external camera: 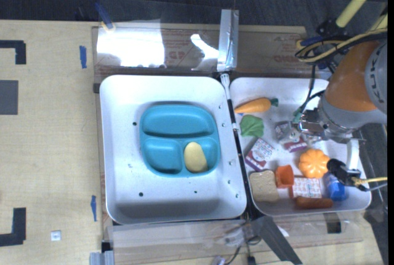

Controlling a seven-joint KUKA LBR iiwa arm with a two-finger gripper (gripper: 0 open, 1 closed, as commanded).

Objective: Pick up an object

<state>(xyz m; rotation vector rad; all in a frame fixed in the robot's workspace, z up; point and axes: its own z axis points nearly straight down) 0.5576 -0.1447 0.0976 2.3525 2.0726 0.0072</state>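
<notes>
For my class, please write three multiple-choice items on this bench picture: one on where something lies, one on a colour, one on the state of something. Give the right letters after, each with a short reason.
1. Where does the yellow egg-shaped object lie?
A. In a lower compartment of the blue tray
B. Among the toys in the right bin
C. On the bench outside both bins

2. What colour is the small pumpkin in the right bin?
A. Purple
B. Orange
C. White

3. How does the carrot stand with regard to the arm?
A. Lifted high above the bin
B. Clamped by the arm
C. Lying free on the bin floor

Answers:
1. A: it sits in the tray's lower right compartment, inside the left bin.
2. B: it is orange with a short stem.
3. C: it lies near the bin's upper left, apart from the gripper.
</notes>
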